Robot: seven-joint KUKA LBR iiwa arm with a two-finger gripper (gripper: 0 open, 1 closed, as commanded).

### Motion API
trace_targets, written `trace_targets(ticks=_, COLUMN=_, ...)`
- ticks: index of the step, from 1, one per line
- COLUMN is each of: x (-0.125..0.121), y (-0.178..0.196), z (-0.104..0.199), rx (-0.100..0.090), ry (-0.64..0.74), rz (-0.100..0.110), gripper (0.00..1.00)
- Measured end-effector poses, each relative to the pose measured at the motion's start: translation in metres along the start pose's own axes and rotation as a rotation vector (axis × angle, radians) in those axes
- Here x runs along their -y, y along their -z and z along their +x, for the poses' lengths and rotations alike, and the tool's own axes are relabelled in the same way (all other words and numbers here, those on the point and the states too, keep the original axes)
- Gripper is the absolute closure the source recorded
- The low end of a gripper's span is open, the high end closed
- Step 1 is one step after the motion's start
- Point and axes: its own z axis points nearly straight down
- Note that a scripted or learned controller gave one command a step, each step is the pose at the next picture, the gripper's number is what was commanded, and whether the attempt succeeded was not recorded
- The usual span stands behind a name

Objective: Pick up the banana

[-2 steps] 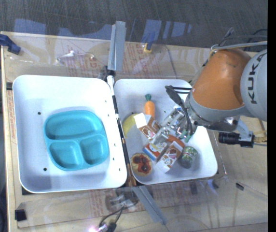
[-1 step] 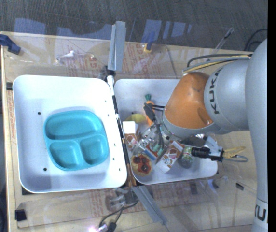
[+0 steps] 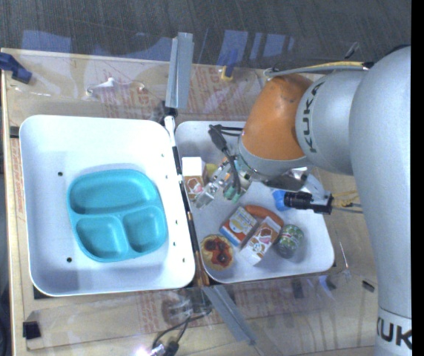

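Over the right bin (image 3: 329, 262), seen from the one overhead camera, the grey arm (image 3: 360, 124) bends down with its orange band (image 3: 275, 121) above the wrist, and the gripper (image 3: 223, 184) sits low at the bin's left side, near the wall shared with the left bin (image 3: 41, 199). Whether it is released or clenched I cannot tell; the parts there are small and tangled.

A banana cannot be picked out with certainty. A small yellowish patch shows just beside the gripper, but it is too small to name, and the arm hides much of the bin's upper part.

By my judgement the step in hand is the reach down toward a grasp. The next move calls for a clean closure on the fruit alone, since packets crowd close.

Counted: two white bins; one blue divided tray (image 3: 117, 213) in the left bin; in the right bin one small white block (image 3: 191, 166), two snack cartons (image 3: 250, 228), one round cup (image 3: 217, 251), one dark tin (image 3: 290, 241), one blue cap (image 3: 279, 199).
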Motion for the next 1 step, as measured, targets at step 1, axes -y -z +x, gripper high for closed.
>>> trace_targets(ticks=1, x=0.0238, y=0.1368, z=0.0435, rx=-0.022, ry=0.15, rz=-0.005, gripper=1.0)
